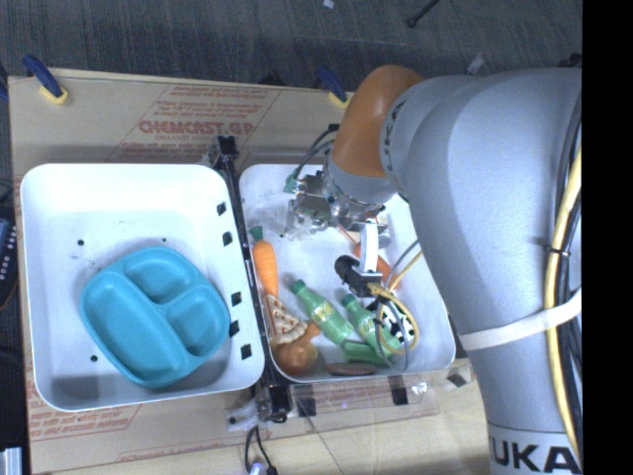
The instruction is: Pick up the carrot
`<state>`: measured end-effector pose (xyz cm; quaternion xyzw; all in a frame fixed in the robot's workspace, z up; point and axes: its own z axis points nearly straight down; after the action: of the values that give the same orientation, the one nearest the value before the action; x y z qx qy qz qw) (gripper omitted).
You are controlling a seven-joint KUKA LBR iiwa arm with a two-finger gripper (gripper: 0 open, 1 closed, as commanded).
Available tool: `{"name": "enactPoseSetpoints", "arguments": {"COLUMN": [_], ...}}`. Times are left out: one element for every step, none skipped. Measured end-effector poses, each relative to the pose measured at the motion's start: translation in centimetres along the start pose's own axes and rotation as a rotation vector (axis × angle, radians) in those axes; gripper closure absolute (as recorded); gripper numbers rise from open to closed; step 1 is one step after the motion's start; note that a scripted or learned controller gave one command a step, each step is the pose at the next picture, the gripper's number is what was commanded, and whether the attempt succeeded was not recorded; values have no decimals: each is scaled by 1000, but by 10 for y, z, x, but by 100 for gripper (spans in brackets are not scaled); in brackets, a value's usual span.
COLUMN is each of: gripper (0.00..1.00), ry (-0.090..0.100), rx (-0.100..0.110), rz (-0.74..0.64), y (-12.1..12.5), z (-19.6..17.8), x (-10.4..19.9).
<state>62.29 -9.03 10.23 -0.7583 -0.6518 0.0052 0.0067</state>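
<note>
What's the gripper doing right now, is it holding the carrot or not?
Gripper: over the right bin, apart from the carrot lying by the bin's left wall; open or shut cannot be told.

1. Arm (495, 226) is big, smooth, rounded grey casing.
2. Orange band (371, 117) above the wrist.
3. White "KUKA" lettering (534, 455) low on the base.
4. Yellow cable (566, 216) runs alongside, thin wires around the tool (326, 206).

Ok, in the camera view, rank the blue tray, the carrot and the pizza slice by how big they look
1. blue tray, by far the largest.
2. carrot.
3. pizza slice, looking a little smaller than the carrot, though that gap is small.
</note>
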Motion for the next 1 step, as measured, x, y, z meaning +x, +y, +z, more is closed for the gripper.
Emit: {"name": "enactPoseSetpoints", "arguments": {"gripper": [100], "ry": [-2], "rx": [-8], "rz": [40], "y": [-89], "z": [13], "x": [-16]}}
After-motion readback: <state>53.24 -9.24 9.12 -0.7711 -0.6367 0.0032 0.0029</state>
